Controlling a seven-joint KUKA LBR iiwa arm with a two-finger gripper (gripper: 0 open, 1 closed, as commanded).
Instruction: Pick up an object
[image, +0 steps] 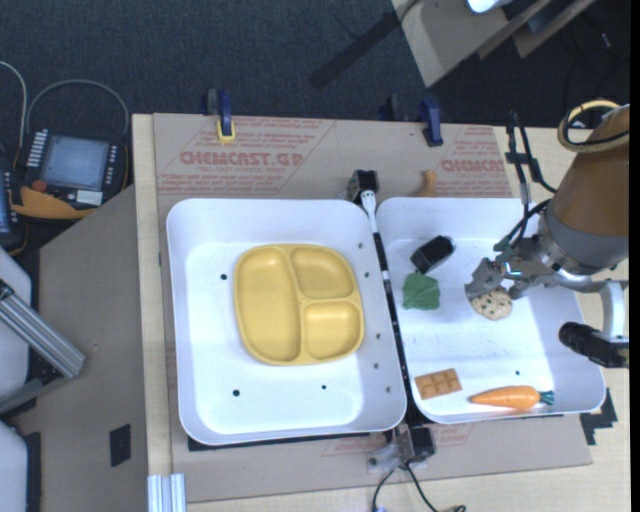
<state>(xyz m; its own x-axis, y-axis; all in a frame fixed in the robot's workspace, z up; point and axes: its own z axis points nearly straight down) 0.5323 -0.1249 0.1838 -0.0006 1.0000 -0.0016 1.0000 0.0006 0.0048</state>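
The right bin (560, 355) holds a black block (432, 253), a green leafy piece (421, 292), a round tan cookie (491, 305), a brown cracker (437, 383) and an orange carrot (510, 398). My gripper (494, 283) hangs low in this bin, right over the cookie's upper edge. Its fingers (481, 279) stand spread apart around the cookie's top, open. I cannot tell whether they touch the cookie.
The left bin (200, 380) holds a yellow divided plate (298, 302). The arm's grey body and orange band (598, 180) cover the right bin's far right corner. A black part (590, 342) juts over the bin's right rim. Clamps (223, 115) sit at the board's back edge.
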